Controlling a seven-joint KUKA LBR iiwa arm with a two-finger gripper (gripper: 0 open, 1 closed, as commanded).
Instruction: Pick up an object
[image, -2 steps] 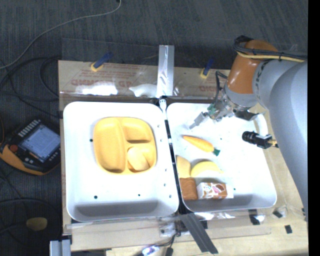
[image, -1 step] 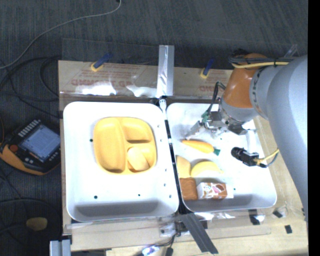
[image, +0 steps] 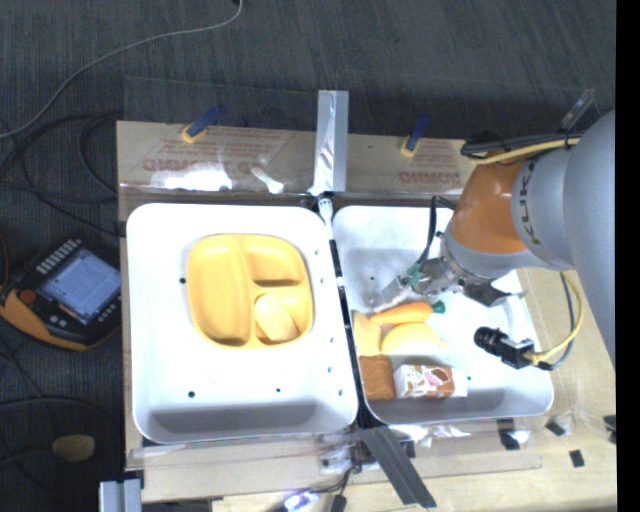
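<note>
While its arm reaches in from the right, the pincer (image: 432, 281) hangs low over the right bin (image: 500, 395), just beyond a cluster of food items.
Nearest the table's front edge, a brown biscuit-like block (image: 377, 377) and a printed packet (image: 426, 380) lie against the bin's near wall; behind them sit a pale bun-like piece (image: 410, 340) and an orange carrot-shaped piece (image: 400, 314), likely the closest target. Whether the pincer is released or clenched cannot be told. A clean pick probably calls for centring over one item, clear of its neighbours. Farther left, the left bin (image: 160, 390) carries a yellow divided tray (image: 246, 288).
</note>
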